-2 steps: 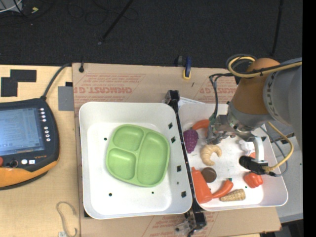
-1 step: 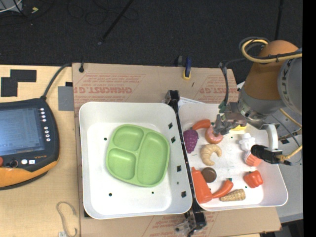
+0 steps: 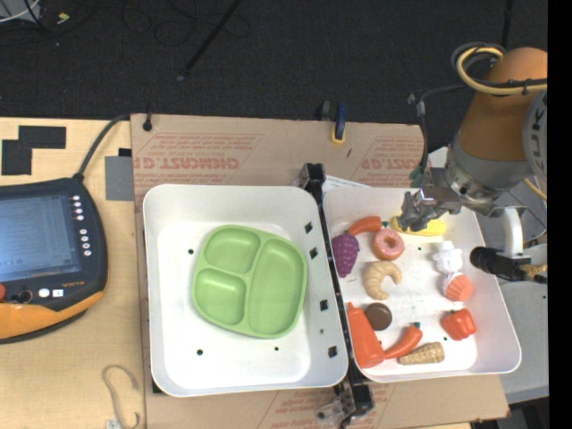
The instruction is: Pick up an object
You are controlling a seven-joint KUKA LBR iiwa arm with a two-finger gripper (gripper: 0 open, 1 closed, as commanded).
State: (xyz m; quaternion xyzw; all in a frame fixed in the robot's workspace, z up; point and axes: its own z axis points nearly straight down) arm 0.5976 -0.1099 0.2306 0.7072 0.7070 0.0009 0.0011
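- The grey arm with its orange band (image 3: pixel 508 105) reaches in from the right and bends down over the far edge of the right bin.
- The left shallow white bin (image 3: pixel 170 284) holds a light green plastic divided plate (image 3: pixel 250 280), three compartments, lying flat near its middle.
- The right shallow white bin (image 3: pixel 496 351) holds a scatter of toy food.
- A black-and-orange handheld control pendant (image 3: pixel 45 257) lies on the bench to the left of both bins.
- The dark two-finger gripper (image 3: pixel 413 214) hangs low at the right bin's far side, just above a flat yellow toy piece (image 3: pixel 429 229); whether its fingers are apart or closed cannot be told here, and nothing is seen between them.
- An orange toy carrot wedge (image 3: pixel 362 336) lies by the bin's near-left wall.
- A tan toy croissant (image 3: pixel 382 278) sits mid-bin, just below a pink frosted toy doughnut (image 3: pixel 388 245).
- A purple toy grape bunch (image 3: pixel 344 253) lies by the left wall.
- A red toy chilli pepper (image 3: pixel 402 340) lies near the front, beside a brown round toy (image 3: pixel 378 315).
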